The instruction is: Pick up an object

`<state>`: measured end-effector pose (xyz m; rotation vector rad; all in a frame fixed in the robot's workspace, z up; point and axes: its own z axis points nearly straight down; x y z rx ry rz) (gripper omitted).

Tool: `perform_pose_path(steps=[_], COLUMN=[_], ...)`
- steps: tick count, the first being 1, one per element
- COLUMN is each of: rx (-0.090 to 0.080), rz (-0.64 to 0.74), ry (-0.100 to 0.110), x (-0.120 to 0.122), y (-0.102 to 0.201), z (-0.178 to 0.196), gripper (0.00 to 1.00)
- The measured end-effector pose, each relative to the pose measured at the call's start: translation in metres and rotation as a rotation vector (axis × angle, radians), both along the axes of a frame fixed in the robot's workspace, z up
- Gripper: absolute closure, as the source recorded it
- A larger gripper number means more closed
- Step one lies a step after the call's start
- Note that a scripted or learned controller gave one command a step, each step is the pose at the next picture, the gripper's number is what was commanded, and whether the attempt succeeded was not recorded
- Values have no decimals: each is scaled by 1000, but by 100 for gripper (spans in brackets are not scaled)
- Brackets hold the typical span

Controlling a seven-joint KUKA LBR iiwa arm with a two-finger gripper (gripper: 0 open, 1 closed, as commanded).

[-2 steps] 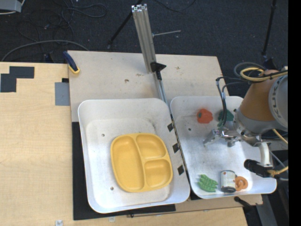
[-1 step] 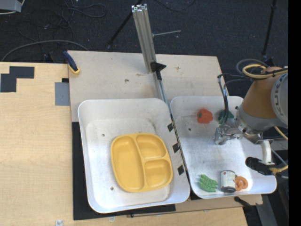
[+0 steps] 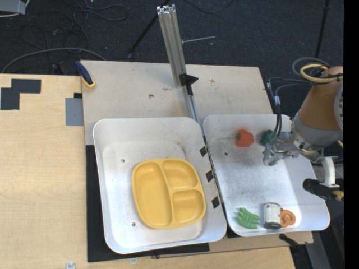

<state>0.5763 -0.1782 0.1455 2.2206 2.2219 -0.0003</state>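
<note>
Grey gripper (image 3: 271,156) low in right bin (image 3: 255,198), jaw spread indiscernible, nothing visibly held; red-orange tomato-like object (image 3: 243,138) just left, teal object (image 3: 266,136) adjacent; bare floor toward bin's centre.

Red tomato-like object (image 3: 243,138) lies in right bin's upper part. Green pod (image 3: 247,218), small can (image 3: 272,215) on its side and orange ring (image 3: 288,218) lie along its lower edge.

No legible text, label, brand, number or sign anywhere
</note>
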Motion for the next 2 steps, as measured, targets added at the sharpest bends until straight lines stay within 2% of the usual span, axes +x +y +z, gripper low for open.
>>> perform_pose_path(steps=[1, 2], rx=[0, -1], rz=[1, 1], ry=[-2, -5], x=[-1, 0], y=[4, 5], z=[43, 107], gripper=[100, 100])
